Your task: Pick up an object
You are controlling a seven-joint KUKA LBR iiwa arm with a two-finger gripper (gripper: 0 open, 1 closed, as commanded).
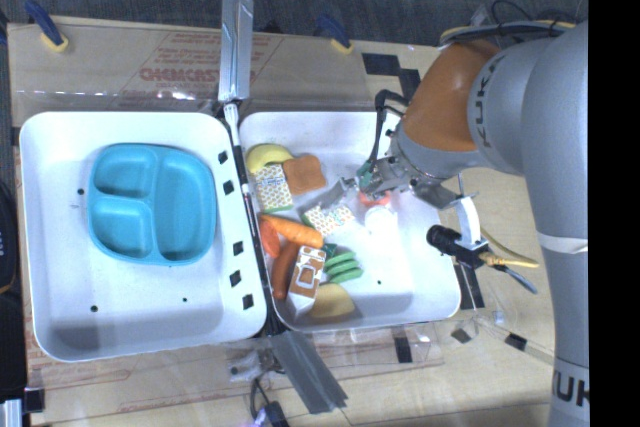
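Gripper (368, 183) low in right bin (400, 130) over toys (300, 233) heaped left; finger state unclear; tray (152, 202) apart.

Two white bins (50, 245) sit on a tan table (120, 55). The left one carries a light blue divided tray (152, 202). In the right lie an orange carrot (290, 231), a yellow lemon (268, 156), green pods (342, 265), and a checkered packet (272, 187), perhaps green and white.

2 white bins (40, 215); 1 blue tray (153, 202); 1 carrot (292, 231); 1 banana (266, 155).
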